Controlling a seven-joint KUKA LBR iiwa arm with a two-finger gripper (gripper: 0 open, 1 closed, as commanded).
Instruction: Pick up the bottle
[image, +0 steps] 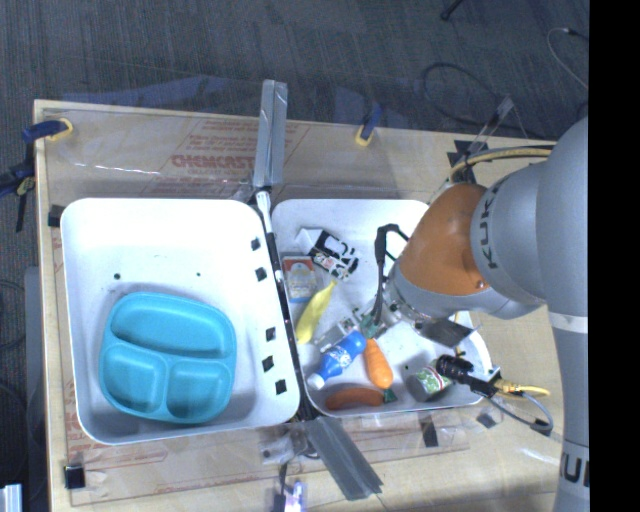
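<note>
The bottle (338, 358) is blue with a white cap and lies on its side in the right bin (400, 212), near the bin's front left. The cap points toward the front-left corner. My gripper (360, 323) hangs just above and behind the bottle's upper end, under the orange-banded wrist (450, 250). I see nothing held in it. The wrist and arm hide the right middle of the bin.
An orange carrot (377, 364) lies right beside the bottle, and a brown sausage (352, 397) sits in front of it. A yellow banana (314, 310), a black-and-white toy (332, 254) and a green can (428, 381) share the bin. The left bin (130, 225) holds a blue divided plate (170, 355).
</note>
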